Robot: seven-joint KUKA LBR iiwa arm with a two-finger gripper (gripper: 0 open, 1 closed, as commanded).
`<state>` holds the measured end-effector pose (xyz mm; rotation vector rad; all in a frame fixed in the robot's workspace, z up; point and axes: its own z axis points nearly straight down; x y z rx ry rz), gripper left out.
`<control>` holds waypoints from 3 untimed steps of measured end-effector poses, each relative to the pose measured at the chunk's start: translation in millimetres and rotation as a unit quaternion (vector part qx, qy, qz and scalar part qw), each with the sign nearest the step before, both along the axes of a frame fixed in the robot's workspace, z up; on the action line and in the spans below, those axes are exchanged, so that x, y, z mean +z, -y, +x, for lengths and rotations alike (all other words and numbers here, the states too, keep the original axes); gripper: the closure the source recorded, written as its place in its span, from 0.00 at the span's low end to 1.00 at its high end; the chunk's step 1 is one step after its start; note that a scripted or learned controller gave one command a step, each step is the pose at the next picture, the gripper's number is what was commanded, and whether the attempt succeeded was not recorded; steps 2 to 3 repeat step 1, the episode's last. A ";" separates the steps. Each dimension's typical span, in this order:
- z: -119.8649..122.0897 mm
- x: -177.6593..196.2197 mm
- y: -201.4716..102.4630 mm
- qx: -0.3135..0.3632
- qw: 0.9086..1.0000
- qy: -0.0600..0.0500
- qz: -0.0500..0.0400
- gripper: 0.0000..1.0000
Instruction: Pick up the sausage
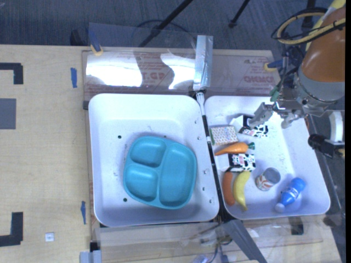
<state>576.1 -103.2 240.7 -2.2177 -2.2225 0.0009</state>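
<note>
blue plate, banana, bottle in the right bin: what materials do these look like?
Blue plate: looks like moulded plastic, matte to satin, uniform colour, rounded compartments with soft sheen. Banana: probably plastic or rubber toy food, smooth and evenly yellow with no blemishes. Bottle: seems glossy blue plastic with a white band, showing small highlights. All too small to confirm.

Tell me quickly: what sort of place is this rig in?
Probably a robotics lab test cell, not a kitchen: two white bins on a taped wooden bench, toy food such as a banana, and tripod legs on carpet behind.
</note>
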 end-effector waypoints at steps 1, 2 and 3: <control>86.4 -47.5 -58.3 0.069 0.998 0.002 -0.001 0.00; 86.4 -47.5 -58.3 0.069 0.998 0.002 -0.001 0.00; 86.4 -47.5 -58.3 0.069 0.998 0.002 -0.001 0.00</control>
